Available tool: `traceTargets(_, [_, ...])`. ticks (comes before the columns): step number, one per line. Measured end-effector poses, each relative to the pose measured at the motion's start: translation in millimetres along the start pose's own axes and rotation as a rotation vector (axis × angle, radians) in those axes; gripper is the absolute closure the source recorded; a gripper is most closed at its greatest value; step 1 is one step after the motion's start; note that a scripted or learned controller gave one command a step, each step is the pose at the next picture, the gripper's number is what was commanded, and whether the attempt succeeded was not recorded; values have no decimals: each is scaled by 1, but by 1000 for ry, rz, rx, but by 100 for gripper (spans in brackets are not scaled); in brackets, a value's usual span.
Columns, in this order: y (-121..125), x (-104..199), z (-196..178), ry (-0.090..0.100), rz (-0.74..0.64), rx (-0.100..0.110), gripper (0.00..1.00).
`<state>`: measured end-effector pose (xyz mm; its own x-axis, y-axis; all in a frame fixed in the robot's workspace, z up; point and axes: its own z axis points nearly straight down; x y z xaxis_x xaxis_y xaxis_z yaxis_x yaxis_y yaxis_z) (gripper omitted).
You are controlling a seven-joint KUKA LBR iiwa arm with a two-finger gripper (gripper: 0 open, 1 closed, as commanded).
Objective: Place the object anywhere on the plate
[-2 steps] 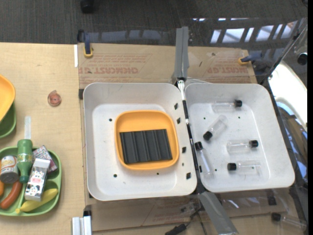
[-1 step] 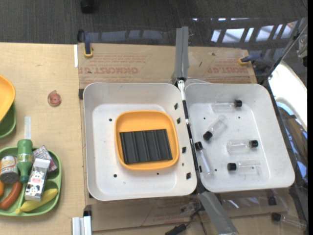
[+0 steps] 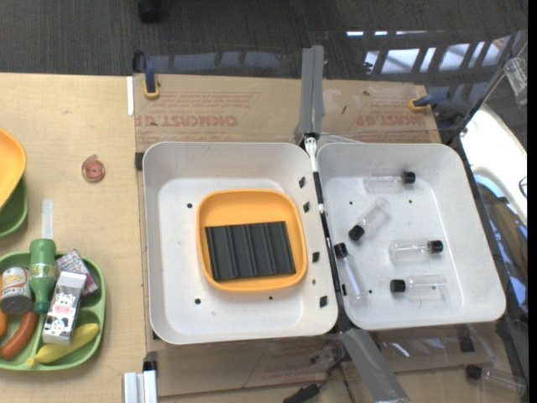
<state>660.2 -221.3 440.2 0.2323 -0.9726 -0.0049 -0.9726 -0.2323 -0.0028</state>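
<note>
We see two shallow white plastic bins side by side on the counter, resting on a sheet of brown cardboard. In the left bin sits a rounded square orange plate with a dark grey ribbed insert lying across its lower half. In the right bin lie several clear plastic vials with black caps: one near the top, one tilted toward the bin's left side, one at the right, one lower down, and one along the left wall; all rest on the bin floor, apart from each other and well apart from the plate. We cannot tell the state of the pincer. At the left of the counter a green plate carries toy food, among it a green bottle and a small carton, and a small pink round piece lies alone on the wood
</note>
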Motion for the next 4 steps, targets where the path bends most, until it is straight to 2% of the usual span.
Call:
traceTargets(1, [-5, -20, 1, -3, -303, -3, 100])
traceTargets(2, [-2, -8, 0, 0, -679, -2, 100])
traceTargets(3, [-1, -3, 1, -2, -986, -1, 100])
traceTargets(4, [-1, -1, 1, -3, -1139, 1, 100])
